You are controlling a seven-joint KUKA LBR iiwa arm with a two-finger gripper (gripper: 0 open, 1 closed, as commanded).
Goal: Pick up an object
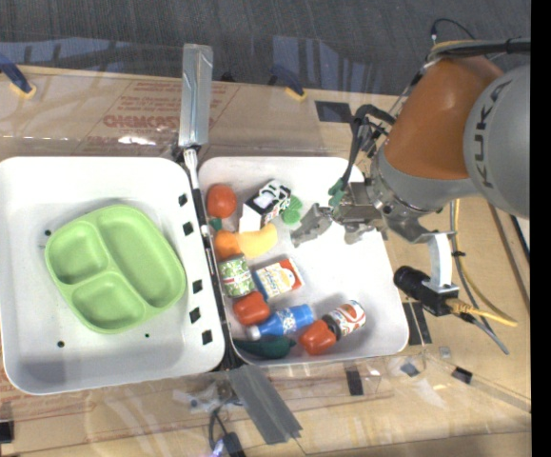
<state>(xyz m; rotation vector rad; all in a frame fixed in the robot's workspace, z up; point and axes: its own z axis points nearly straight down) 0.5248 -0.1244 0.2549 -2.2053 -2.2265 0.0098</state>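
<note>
Starting nearest: a dark green item (273,347), a red piece (318,337) and a red-and-white can (348,317) are seen along the right bin's (382,284) near wall, with a blue bottle (288,320) just behind. Further in, an orange-and-white carton (277,279), a green-labelled can (234,276) and a yellow-orange piece (246,243) are clustered beside the divider. A green sectioned plate (115,267) is held in the left bin (18,255). The gripper (315,223) is positioned over the right bin's middle; whether its fingers are apart or closed cannot be told, and nothing is seen between them. A black-and-white item (268,198) and a red tomato (222,201) are placed farthest back.
</note>
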